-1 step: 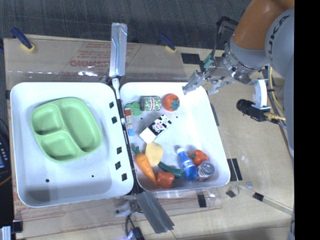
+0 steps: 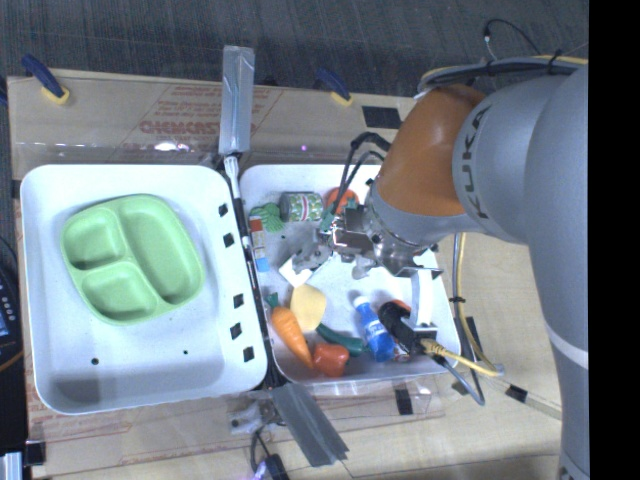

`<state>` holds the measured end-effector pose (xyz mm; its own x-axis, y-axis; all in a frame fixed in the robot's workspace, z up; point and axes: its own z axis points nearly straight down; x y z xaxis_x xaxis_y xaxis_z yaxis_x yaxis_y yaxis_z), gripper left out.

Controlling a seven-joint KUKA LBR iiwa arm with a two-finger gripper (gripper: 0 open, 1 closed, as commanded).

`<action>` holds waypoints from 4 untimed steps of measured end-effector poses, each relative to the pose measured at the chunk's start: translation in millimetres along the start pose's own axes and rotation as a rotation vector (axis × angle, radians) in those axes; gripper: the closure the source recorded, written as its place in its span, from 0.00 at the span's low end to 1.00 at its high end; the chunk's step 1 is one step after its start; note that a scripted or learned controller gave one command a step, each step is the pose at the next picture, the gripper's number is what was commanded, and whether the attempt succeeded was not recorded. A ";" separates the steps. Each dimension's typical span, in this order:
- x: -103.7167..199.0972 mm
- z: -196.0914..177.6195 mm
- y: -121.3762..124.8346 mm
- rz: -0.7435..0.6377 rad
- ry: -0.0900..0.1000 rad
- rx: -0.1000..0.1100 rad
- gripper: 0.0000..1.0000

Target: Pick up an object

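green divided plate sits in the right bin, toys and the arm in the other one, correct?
Not quite. The camera view shows the green divided plate in the left bin, not the right. The rest holds: the toys, such as the carrot and blue bottle, lie in the right bin, where the arm's hand reaches in.

The arm (image 2: 520,148) was seen as a thick grey casing with a broad, rounded orange band (image 2: 430,153) above the wrist. Dark lettering was printed on the grey shell beside the band. Black cables (image 2: 352,168) were looped near the metallic wrist fittings.
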<state>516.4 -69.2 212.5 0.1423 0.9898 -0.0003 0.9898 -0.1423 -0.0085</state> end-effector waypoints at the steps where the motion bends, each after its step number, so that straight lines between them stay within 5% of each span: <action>1: -44.6 22.4 -33.9 -0.179 0.001 -0.003 0.00; 2: -147.0 30.4 -18.1 -0.282 -0.001 -0.006 0.00; 3: -134.1 121.1 -18.4 -0.313 -0.001 -0.009 0.00; 4: -64.0 121.3 83.4 -0.149 0.001 -0.005 0.00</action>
<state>588.8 -144.3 90.5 -0.0059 1.0000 0.0016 1.0000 0.0059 -0.0031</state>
